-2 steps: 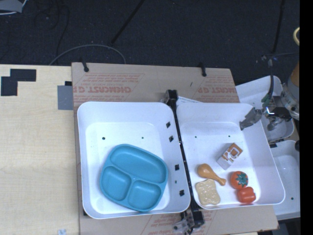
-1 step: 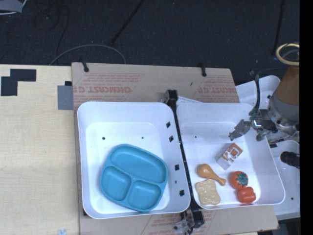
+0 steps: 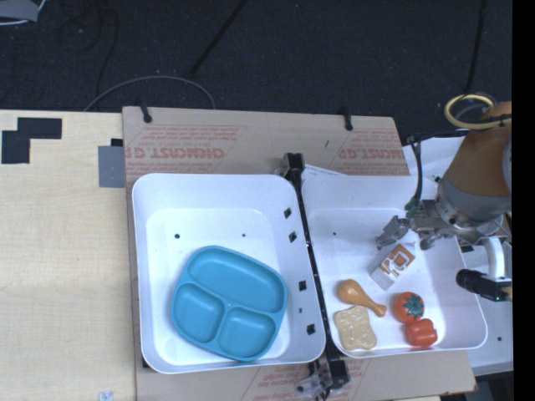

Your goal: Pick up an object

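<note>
The right bin holds several small objects. A small white and orange carton lies tilted near the bin's middle, with an orange drumstick and a tan cracker-like piece in front of it. A red tomato with a green top and a red pepper-like piece lie at the front right. My gripper hangs just above and behind the carton, with grey fingers spread to either side. Nothing sits between them.
The left bin holds a blue divided plate. A black divider runs between the bins. The arm's orange band stands over the right bin's far right edge. Cardboard lies behind both bins.
</note>
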Robot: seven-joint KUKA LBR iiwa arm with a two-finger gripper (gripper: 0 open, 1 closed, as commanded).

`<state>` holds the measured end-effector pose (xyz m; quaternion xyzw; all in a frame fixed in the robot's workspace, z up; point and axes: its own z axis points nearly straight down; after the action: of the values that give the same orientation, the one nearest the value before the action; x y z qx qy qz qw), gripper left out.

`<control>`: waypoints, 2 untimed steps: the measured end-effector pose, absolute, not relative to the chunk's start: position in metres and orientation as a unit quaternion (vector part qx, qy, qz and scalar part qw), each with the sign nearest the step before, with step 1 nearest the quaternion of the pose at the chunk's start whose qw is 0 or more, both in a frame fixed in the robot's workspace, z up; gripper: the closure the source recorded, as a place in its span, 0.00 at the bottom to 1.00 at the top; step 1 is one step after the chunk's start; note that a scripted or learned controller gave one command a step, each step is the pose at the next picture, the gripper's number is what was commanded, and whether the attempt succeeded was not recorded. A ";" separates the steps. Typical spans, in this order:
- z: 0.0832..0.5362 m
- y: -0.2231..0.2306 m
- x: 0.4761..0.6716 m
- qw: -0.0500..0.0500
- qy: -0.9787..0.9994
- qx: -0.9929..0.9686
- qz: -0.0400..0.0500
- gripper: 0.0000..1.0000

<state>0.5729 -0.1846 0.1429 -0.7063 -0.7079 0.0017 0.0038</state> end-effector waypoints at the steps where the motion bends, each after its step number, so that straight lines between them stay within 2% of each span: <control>1: 0.091 -0.184 0.573 0.002 -0.707 -0.707 0.001 0.00; 2: 0.104 -0.186 0.574 -0.001 -0.706 -0.708 0.001 1.00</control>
<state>0.5738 -0.1857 0.1044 -0.7080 -0.7062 0.0005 -0.0006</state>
